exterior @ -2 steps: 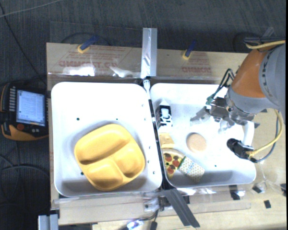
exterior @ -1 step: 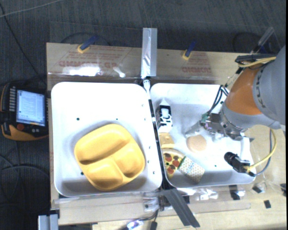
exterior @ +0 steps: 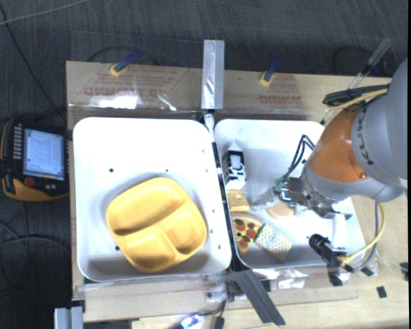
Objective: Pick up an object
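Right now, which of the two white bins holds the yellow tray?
The left bin; the yellow tray lies in it, while the right bin holds small items.

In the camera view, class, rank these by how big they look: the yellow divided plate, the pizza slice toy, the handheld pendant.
1. Yellow divided plate
2. Handheld pendant
3. Pizza slice toy

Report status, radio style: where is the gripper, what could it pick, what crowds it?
Gripper low in right bin, nothing seen held. Pizza toy and patterned block nearby. Yellow tray in left bin.
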{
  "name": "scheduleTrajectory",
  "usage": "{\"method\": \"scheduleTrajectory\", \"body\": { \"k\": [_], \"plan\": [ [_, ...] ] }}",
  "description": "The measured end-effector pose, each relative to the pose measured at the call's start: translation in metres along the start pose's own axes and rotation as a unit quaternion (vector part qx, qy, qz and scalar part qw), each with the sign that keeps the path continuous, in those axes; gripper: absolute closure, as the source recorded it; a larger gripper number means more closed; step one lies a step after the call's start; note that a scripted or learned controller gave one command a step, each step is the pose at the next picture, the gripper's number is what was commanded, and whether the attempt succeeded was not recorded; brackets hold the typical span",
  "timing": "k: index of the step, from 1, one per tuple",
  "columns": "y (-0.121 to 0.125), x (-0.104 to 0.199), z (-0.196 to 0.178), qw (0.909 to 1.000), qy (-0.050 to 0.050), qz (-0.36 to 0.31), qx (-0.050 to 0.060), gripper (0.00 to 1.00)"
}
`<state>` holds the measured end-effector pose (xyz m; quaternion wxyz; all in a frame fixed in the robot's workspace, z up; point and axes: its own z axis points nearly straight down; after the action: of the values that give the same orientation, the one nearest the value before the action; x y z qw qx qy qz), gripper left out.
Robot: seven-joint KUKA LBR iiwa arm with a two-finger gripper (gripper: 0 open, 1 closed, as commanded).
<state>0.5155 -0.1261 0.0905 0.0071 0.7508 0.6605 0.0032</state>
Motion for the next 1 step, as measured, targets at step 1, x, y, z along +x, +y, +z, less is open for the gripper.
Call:
{"method": "scheduleTrajectory", "body": {
  "k": [1],
  "plan": [
    [0.0002,0.0008,-0.0087,1.0000,0.002,0.000,0.001,1.00]
  ]
}}
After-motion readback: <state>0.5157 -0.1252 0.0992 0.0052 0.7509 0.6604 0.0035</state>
